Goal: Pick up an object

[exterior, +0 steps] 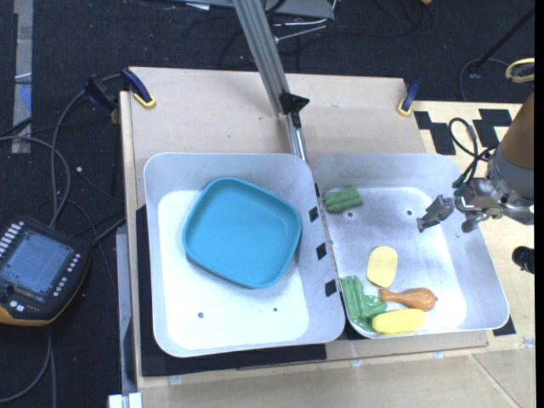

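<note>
My gripper (450,216) hangs over the right side of the right bin (476,253), its two dark fingers spread open with nothing between them. Below and to its left lie a pale yellow oval piece (382,266), a brown drumstick-shaped toy (410,297), a bright yellow oblong (398,320) and a green leafy piece (360,301) near the bin's front. A green ridged toy (342,199) rests at the bin's back left, well apart from the gripper.
The left bin (170,313) holds a large blue square plate (244,231). A metal pole (268,49) slants down to the divide between the bins. Clamps sit at the bench's back corners (140,92). A pendant (38,270) lies off the bench at left.
</note>
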You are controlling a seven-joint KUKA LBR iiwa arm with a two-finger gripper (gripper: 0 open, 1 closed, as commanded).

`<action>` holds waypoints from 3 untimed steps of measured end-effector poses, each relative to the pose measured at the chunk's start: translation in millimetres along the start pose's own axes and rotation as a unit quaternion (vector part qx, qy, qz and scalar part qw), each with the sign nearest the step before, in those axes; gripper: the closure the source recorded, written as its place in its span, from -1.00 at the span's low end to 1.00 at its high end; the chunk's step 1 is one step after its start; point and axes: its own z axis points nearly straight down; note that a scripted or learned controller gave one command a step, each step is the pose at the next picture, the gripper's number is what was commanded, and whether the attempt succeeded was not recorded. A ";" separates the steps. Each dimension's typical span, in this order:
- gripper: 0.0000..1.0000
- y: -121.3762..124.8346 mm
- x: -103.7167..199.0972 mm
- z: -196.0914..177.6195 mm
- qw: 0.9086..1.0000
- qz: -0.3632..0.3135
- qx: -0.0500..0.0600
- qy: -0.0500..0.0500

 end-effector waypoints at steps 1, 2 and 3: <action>-1.00 1.3 5.0 62.0 1.000 0.000 0.001 0.000; 1.00 2.6 4.2 48.6 1.000 0.000 -0.002 -0.001; 1.00 9.4 4.9 4.8 1.000 0.000 -0.004 -0.001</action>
